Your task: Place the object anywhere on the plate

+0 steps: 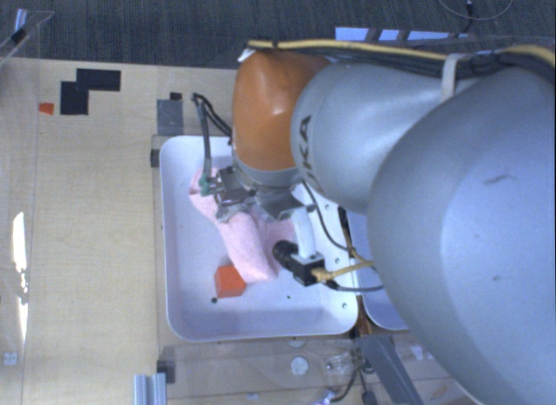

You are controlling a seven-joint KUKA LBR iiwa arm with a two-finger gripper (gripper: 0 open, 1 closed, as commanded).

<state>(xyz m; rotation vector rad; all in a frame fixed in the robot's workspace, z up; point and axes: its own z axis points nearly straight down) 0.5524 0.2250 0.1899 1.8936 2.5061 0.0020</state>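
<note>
Orange block (230,282), small and square-edged, lies on the floor of the left white bin (178,247), toward the bin's near edge. Touching the block's upper right side is a pink plate (248,247), a pale irregular shape that stretches from beside the block up and away toward the bin's far left corner, where part of it passes under the robot's wrist. The block rests beside the plate rather than on it. A tiny dark speck (215,300) sits on the bin floor just below and left of the block. Above the plate hangs the gripper (228,203), its grey metal body low over the plate's upper half, well clear of the block; whether its claw stands apart or together cannot be told from this angle. Behind it rise the orange band (265,112) and the broad grey arm (434,195), covering the bin's right side. Black cables (205,134) loop past the wrist.
</note>
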